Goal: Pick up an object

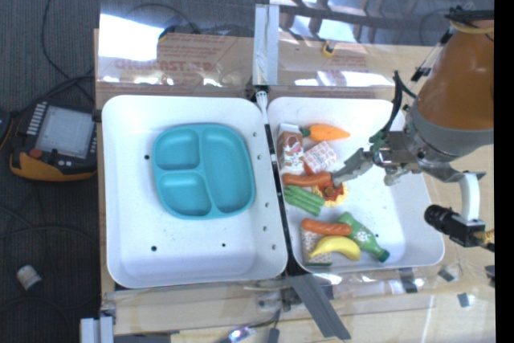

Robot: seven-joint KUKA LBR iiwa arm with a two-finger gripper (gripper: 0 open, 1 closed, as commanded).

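Observation:
The right bin (414, 221) holds a pile of toy foods along its left side. An orange carrot (325, 132) lies at the top, with a white and red packet (321, 153) and a brown packet (291, 149) below it. Further down are a red sausage (309, 179), a green bean piece (303, 200), an orange hot dog (325, 227), a yellow banana (336, 249) and a green bottle (365, 238). My gripper (340, 172) reaches in from the right, low over the bin, its tip right beside the red sausage and the packet. Nothing is visibly held.
The left bin (128, 245) holds a teal divided plate (201, 170). Clear upright panels (265, 44) stand behind both bins. A black and orange device (56, 142) lies on the floor at the left. The right half of the right bin's floor is bare.

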